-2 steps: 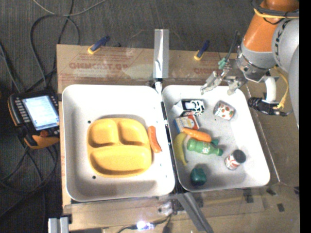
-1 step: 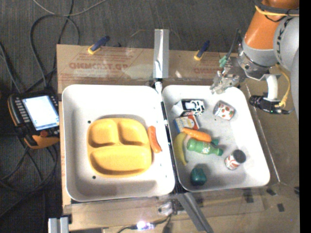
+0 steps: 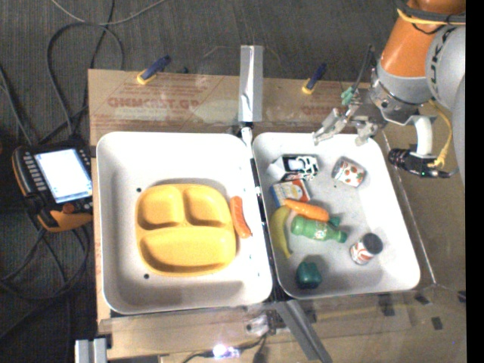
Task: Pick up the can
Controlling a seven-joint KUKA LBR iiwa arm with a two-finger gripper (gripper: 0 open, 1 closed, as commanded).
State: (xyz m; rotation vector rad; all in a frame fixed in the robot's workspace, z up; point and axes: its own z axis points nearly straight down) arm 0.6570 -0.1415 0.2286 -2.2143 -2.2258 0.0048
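Well left of my gripper (image 3: 345, 131), a yellow divided plastic tray (image 3: 185, 228) sits in the left bin (image 3: 113, 203). Gripper hangs spread wide and empty over the right bin's (image 3: 401, 233) far rim. Small red-and-white metal can (image 3: 364, 249) lies below-right, well apart. Nothing grasped yet; approach, closing and lift all remain.

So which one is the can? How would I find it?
Look in the right bin, the one crowded with small things. Go to its front right corner: the can lies there, right of the green bottle. It is short and round, with a dark end.
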